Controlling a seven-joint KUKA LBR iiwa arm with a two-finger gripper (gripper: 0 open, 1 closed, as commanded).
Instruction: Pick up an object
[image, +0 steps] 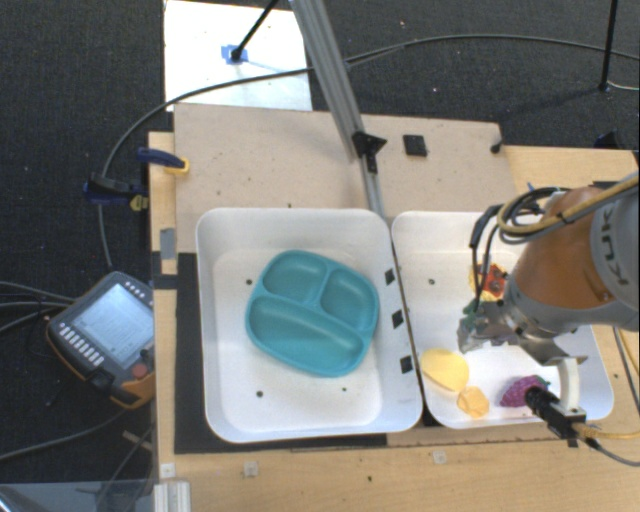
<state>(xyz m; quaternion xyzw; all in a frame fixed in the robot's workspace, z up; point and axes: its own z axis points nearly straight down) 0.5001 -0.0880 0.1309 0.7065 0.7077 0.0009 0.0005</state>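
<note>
Objects: two yellow (446, 368), one purple (520, 391) (right bin (425, 250)).

Bright even overhead light, soft shadows, slightly grainy

The two white bins (300, 225) looked like smooth, slightly glossy plastic. The teal divided tray (312, 312) had a smooth matt plastic finish. The bench (270, 160) top looked like matt, pale board, like fibreboard. The yellow lemon-shaped piece (446, 369) appeared smooth plastic; the purple lump (520, 391) looked bumpy. The arm's wrist (560, 270) shone with an orange gloss.
</note>
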